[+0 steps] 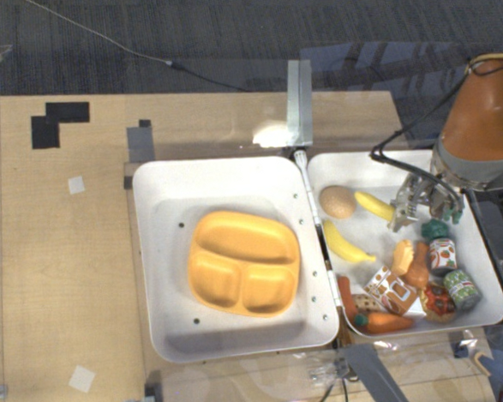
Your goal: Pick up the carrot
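Observation:
The carrot (390, 321) is orange with a green stub at its left end. It lies flat along the front edge of the right bin (491, 308), beside a small patterned box (390, 287). My gripper (420, 206) hangs over the back middle of that bin, just right of a short banana piece (373, 205) and well behind the carrot. Nothing shows in its grasp. The orange band of the arm (485, 119) rises at the right.
The right bin is crowded: a tan egg-like item (337, 202), a second banana (347, 244), a red piece (346, 293), an orange-brown item (417, 266), a teal thing (435, 228) and two cans (443, 255) (461, 288). A yellow divided plate (243, 263) sits in the left bin (157, 202).

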